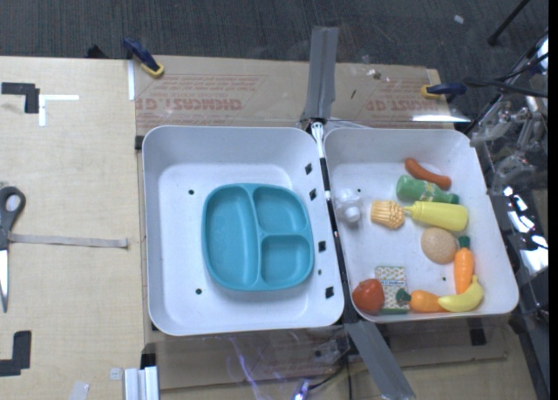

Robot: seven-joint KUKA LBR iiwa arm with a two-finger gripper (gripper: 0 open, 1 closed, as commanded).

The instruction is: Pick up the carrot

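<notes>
From my seat, the carrot [464,267] lies in the right bin [488,180], near its right wall and toward the near corner, standing roughly along that wall with its green end up by the tan egg-shaped piece [438,245]. Its lower tip sits just above the banana [463,297], which curls along the bin's near edge beside a small orange piece [425,301] and a tomato [368,295]. I read this crowding as the point of the setup: the toy foods are heaped together in one bin so the carrot has to be singled out among neighbours, while the left bin [157,215] carries a teal divided plate [258,237], probably a place for things to be set. The yellow bottle [438,213], corn [387,213] and sausage [427,172] lie farther back, away from the carrot. At the right edge I see metal parts, but I cannot tell the gripper's state from here. The wall close alongside the carrot will likely cramp any approach.
</notes>
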